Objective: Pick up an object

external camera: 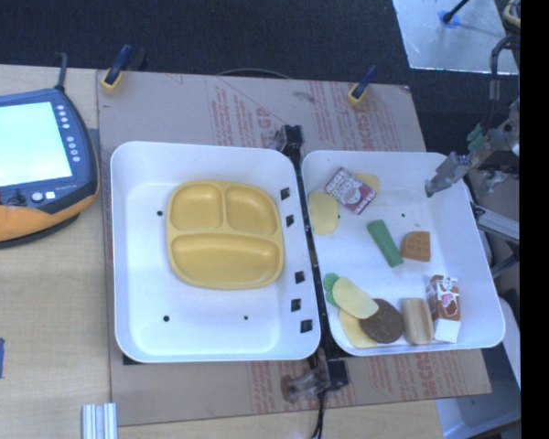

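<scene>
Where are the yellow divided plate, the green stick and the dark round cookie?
yellow divided plate (225, 234): camera view, on the ridge between its compartments.
green stick (384, 242): camera view, at the middle of its length.
dark round cookie (382, 321): camera view, at the centre of its top face.

A teach pendant (27, 167) lies left of cardboard (256, 108) held by clamps (117, 69).

Small toy foods (384, 243) scattered flat across the right white bin (476, 245).
</scene>
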Tool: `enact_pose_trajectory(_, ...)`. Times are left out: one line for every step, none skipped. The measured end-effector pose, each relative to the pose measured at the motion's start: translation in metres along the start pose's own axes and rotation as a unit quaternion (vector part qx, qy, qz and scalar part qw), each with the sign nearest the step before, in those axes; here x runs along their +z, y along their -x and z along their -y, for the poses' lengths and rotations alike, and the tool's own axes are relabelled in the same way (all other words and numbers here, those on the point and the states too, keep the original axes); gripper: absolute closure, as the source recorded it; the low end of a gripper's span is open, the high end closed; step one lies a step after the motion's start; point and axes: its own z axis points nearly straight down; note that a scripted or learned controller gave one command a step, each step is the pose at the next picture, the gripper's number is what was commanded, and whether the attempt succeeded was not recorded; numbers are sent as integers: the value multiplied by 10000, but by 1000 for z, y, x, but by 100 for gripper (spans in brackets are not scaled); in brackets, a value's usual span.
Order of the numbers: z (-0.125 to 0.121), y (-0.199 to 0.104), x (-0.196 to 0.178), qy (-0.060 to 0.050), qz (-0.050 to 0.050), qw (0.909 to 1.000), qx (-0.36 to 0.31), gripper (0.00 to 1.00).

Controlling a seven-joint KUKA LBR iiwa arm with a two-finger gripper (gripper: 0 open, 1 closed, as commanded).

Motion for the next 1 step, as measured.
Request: enact_pose_trajectory(25,29,129,-65,-17,10000,15,0)
